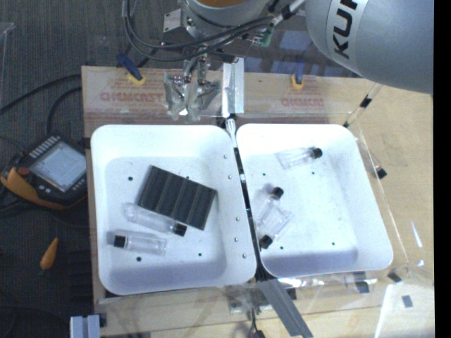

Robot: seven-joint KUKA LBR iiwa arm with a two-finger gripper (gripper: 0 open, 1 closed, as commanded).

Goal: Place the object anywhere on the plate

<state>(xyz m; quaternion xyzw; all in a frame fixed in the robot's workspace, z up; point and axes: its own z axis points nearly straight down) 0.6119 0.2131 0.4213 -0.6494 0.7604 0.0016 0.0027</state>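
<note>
A black ribbed plate (176, 197) lies flat in the left bin (113, 153), a little left of its middle. Two clear vials with black caps lie just in front of it, one (151, 219) touching its front edge and one (139, 242) nearer the front left corner. Three more clear capped vials lie in the right bin (352, 210): one (297, 157) toward the back and two (266, 203) (276, 225) close together near the left wall. My gripper (190, 96) hangs above the back rim of the left bin, well behind the plate.
A teach pendant (53, 171) and an orange-handled tool (48, 253) lie on the floor to the left. Clamps (130, 65) hold the wooden board behind the bins. The two bins' rims meet along the middle (239, 203). The big grey arm link fills the upper right.
</note>
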